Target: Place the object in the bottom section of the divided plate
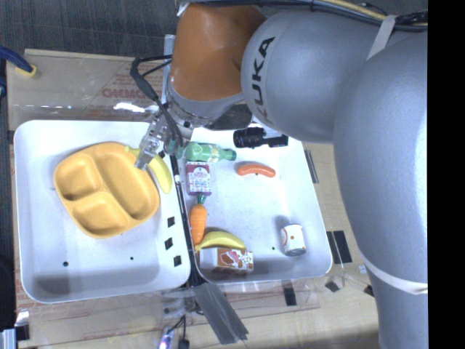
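Two shallow white bins sit side by side on the bench, the left bin bearing a yellow divided plate and the right bin a scatter of toy food. The tool hangs at the plate's right rim, and a yellow banana appears to sit between its fingers, so I judge it clenched on the banana (though the grip is small and partly hidden, and could be loose). That banana lies just beside the plate's right edge, over the left bin near the wall between the bins. Its long axis runs roughly up and down in the view, the upper end at the tool, the lower tip pointing toward the near side. What could go wrong: held by one end, the banana may swing or slip out before it reaches the bottom section, dropping onto the rim or into the right-hand compartment. A low pass could also nudge the light plate. A second banana, a carrot and a sausage lie in the right bin.
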Controlling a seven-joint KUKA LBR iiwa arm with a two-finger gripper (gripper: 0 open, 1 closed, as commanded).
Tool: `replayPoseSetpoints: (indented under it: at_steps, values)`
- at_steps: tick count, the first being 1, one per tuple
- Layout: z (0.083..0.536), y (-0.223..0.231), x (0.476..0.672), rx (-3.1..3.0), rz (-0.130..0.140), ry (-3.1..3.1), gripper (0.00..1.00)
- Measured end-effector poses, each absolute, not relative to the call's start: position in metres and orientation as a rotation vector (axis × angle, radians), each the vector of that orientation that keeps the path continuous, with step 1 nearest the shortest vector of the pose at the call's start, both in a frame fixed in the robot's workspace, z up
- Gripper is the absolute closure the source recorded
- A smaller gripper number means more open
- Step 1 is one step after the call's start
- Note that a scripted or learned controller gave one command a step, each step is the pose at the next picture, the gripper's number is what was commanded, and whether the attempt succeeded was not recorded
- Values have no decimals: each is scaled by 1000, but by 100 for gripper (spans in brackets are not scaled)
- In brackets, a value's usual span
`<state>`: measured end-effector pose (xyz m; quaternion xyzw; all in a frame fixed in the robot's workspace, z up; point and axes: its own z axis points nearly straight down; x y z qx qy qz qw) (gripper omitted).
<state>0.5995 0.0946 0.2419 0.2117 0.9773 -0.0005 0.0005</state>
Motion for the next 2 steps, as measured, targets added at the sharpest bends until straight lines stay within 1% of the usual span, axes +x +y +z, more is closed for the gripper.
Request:
replayPoseSetpoints:
  at_steps: [1, 2]
  values:
    - [208, 200, 569, 900, -5, 3013, 100]
    - [202, 160, 549, 938, -5, 3001, 100]
